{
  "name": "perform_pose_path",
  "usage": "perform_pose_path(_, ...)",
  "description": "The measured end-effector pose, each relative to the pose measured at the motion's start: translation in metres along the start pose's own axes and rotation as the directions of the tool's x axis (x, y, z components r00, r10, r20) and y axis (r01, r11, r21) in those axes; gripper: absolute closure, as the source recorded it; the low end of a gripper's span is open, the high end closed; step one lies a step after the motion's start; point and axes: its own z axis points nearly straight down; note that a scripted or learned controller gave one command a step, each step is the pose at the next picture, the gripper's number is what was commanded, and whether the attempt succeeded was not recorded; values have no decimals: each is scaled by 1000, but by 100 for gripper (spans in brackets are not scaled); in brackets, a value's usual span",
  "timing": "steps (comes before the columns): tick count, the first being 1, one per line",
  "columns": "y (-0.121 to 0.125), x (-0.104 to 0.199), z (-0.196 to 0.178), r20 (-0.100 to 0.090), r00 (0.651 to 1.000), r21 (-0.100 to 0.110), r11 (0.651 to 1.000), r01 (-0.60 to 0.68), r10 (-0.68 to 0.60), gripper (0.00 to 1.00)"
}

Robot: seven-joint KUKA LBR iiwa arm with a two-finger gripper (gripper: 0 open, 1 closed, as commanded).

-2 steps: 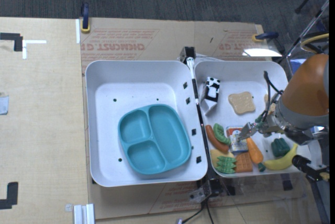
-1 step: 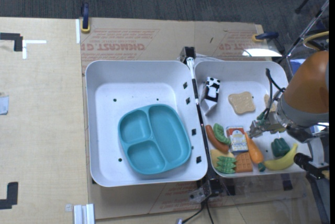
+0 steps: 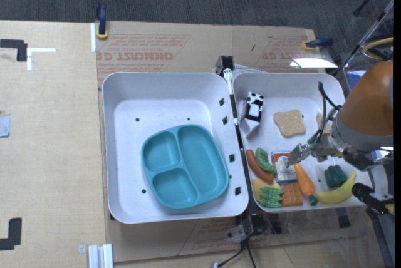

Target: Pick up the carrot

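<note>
Camera view. Two white bins sit side by side on the counter point(image 3: 56, 154). The left bin point(image 3: 125, 104) holds a teal divided plate point(image 3: 185, 165). The right bin point(image 3: 282, 82) holds the toy foods, crowded toward its near wall: a hot dog point(image 3: 258, 164), a corn-like piece point(image 3: 270, 196), a small box point(image 3: 286, 174), a banana point(image 3: 335, 193), a dark green piece point(image 3: 334, 175), a slice of toast point(image 3: 290, 123) and a black-and-white block point(image 3: 253, 107). The carrot point(image 3: 305, 180) lies among them, slanted, between the box and the banana, its tip toward the near wall. The arm point(image 3: 369, 104) reaches in from the right so that the hand point(image 3: 299, 153) hangs low over the carrot's upper end, probably lined up for a grasp there, where neighbours crowd it least. Whether the hand is spread or pressed together cannot be told; nothing is visibly pinched in it, and the carrot rests on the bin floor.
</note>
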Motion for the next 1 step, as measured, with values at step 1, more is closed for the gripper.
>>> perform_pose_path(1,-9,35,25,-4,998,10,998,61,-61,0)
